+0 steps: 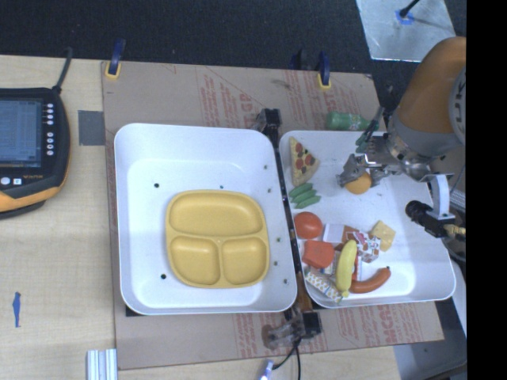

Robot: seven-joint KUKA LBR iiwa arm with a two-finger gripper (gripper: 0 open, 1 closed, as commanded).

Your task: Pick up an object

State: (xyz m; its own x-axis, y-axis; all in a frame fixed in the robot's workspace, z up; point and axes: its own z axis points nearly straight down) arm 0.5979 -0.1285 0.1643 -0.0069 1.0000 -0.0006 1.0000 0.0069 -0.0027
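Reaching in from the right, low over the upper part of the right bin (444,287), with the hand (358,174) pointed down at a small orange-yellow object (359,185). Closed around that object as far as can be judged, metal fingers (349,169) sitting on either side of its top, though whether lifted clear of the bin floor or just resting on it cannot be told. Chosen sensibly, it seems: standing alone on bare white floor, well apart from the crowded heap, so leaving room for the fingers to come down on both sides. Elsewhere in the same bin, a pizza slice (302,159) and a green pod (304,195) lying near the dividing wall, a tomato (308,226) just below them, then a tight cluster toward the near edge: a red block (318,254), a banana (346,265), a sausage (371,280), a pale cube (384,234), touching or overlapping and so harder to grip singly. In the left bin (135,212), a yellow divided tray (216,237) lying flat at the centre, probably meant as a drop spot. On the counter (55,291) at far left, a control pendant (28,153), well apart from the work.
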